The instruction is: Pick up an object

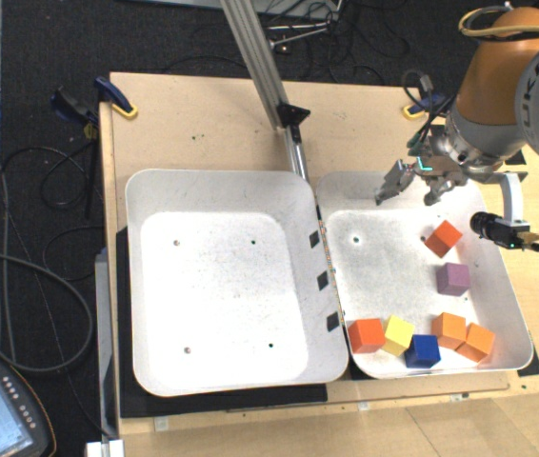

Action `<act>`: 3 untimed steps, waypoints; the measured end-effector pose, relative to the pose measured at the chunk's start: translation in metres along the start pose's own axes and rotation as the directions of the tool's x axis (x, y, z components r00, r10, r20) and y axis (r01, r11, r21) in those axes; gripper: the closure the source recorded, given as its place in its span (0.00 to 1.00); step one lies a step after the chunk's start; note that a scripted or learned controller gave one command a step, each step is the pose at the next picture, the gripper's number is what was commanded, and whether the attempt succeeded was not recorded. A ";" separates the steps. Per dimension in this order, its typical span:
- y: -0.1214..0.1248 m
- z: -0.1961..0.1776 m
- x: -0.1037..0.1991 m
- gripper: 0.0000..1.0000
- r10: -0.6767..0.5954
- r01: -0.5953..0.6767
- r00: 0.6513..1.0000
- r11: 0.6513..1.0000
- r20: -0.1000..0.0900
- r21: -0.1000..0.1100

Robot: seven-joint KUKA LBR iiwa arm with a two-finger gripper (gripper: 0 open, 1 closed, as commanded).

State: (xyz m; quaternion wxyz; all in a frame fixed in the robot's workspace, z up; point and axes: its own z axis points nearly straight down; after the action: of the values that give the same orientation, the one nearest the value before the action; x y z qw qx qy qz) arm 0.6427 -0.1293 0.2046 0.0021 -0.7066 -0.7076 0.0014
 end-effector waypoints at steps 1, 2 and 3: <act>0.001 -0.003 0.000 0.00 -0.002 0.002 1.000 1.000 0.001 -0.005; -0.004 0.046 0.008 0.00 -0.001 0.001 1.000 1.000 0.001 0.000; -0.004 0.089 0.011 0.00 -0.001 0.001 1.000 1.000 0.001 0.000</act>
State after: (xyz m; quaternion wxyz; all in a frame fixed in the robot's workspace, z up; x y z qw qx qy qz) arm 0.6382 -0.1186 0.1156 0.0018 -0.7064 -0.7078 0.0017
